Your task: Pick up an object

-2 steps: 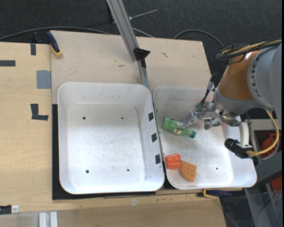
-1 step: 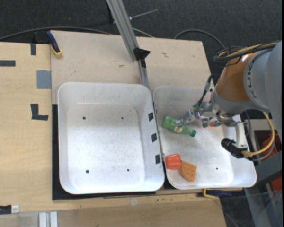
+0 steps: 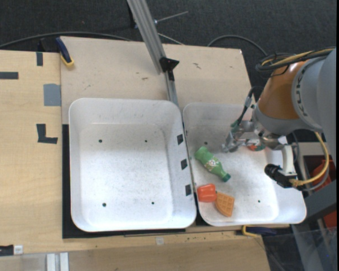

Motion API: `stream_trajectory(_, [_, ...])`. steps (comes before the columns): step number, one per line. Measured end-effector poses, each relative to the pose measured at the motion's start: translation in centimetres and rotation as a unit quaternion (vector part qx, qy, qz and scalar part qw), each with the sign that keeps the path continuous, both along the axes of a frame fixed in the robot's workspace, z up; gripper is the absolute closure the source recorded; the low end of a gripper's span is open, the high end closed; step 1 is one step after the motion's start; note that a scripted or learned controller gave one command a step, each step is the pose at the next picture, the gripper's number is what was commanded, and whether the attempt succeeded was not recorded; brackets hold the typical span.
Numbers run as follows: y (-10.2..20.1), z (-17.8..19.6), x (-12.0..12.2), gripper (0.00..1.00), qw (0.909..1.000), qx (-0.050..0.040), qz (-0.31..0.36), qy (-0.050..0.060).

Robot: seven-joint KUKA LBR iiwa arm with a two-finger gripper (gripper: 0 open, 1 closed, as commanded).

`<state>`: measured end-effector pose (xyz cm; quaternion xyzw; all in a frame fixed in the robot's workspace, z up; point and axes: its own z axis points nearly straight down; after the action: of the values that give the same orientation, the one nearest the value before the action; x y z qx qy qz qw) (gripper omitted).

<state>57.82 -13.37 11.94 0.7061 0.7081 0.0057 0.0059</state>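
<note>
Our tool point(image 3: 233, 143) hangs low over the right bin point(image 3: 288, 212), a little to the upper right of the green bottle point(image 3: 211, 164), and we cannot tell from this angle how it is set or whether it has anything in its hold; nothing shows clearly in it. The bottle lies on its side near the middle of that bin, slanting down to the right, with the tool near it but apart from it. Below it, close to the bin's front left corner, sit a small orange-red block point(image 3: 207, 193) and a tan waffle-patterned piece point(image 3: 225, 204), just beside one another. We judge the main risk to be a descent that lands beside the bottle rather than over it: being round, it could roll away or be nudged toward the two pieces below. Those two pieces being so close together could also mean a grab at one pushes the other. The left bin point(image 3: 79, 151) lies alongside on the worktop point(image 3: 113, 66), and the wall between the bins, with its dark clips point(image 3: 183, 164), stands near the bottle's left end, leaving us little room there.
</note>
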Motion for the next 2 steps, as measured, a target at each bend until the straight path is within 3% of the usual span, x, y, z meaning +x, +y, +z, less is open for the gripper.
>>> stream_trajectory(1, [0.1, 4.2, 0.2, 1.00, 1.0000, -0.0002, 0.000, 0.007])
stream_trajectory(2, [0.4, 8.6, 0.8, 1.00, 1.0000, -0.0002, 0.000, 0.006])
